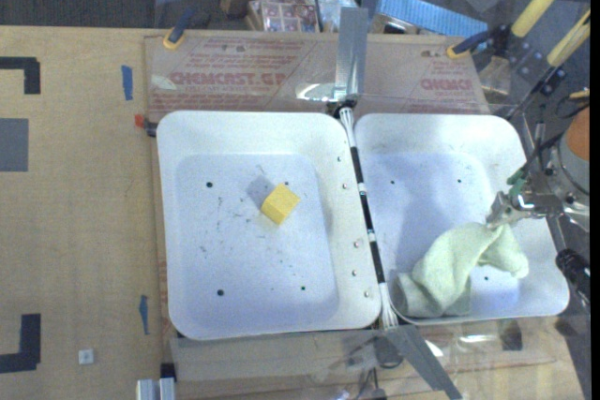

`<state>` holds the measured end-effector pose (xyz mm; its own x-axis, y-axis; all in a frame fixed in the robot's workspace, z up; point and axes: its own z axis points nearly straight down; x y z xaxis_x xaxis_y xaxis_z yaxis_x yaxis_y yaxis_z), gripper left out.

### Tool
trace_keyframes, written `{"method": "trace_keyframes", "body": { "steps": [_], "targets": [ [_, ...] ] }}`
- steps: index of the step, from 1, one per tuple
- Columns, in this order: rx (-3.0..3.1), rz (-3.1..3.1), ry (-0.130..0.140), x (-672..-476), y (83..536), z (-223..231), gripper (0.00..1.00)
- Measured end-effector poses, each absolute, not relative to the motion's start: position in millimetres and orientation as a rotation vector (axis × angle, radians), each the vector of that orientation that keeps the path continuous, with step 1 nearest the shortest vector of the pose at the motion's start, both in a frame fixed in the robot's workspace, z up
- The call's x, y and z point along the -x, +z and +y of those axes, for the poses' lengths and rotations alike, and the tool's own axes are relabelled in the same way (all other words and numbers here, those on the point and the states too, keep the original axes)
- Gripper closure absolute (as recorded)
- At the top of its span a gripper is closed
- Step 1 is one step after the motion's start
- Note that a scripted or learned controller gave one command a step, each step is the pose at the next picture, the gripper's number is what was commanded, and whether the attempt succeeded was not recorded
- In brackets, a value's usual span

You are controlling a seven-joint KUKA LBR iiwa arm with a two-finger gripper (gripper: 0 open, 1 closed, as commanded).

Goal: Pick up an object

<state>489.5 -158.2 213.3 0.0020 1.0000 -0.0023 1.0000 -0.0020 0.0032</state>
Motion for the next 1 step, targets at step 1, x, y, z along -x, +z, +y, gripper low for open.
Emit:
{"method": "trace_keyframes", "body": {
  "steps": [1],
  "targets": [
    [-1.894,2.498,0.0,-480.1,311.7,-210.0,1.0]
  ]
}}
